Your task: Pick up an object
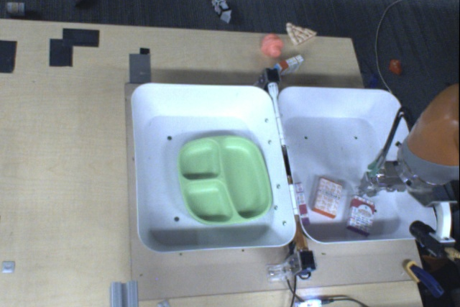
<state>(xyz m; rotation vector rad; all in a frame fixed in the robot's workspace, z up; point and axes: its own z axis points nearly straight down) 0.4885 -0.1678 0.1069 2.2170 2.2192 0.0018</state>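
gripper (pixel 371 185) hangs over the right bin's (pixel 338 111) near right corner, just above a packet (pixel 361 216); finger state unclear.

KUKA iiwa arm (pixel 431 154), seen from above at the frame's right edge. A large rounded orange band (pixel 440 127) forms the upper visible part; beneath it sits a grey cylindrical wrist section. The end effector (pixel 375 182) is a small cluster of silver-grey metal parts with a faint green spot on its upper side. A thin dark cable (pixel 392 134) runs from the end effector up along the orange band.
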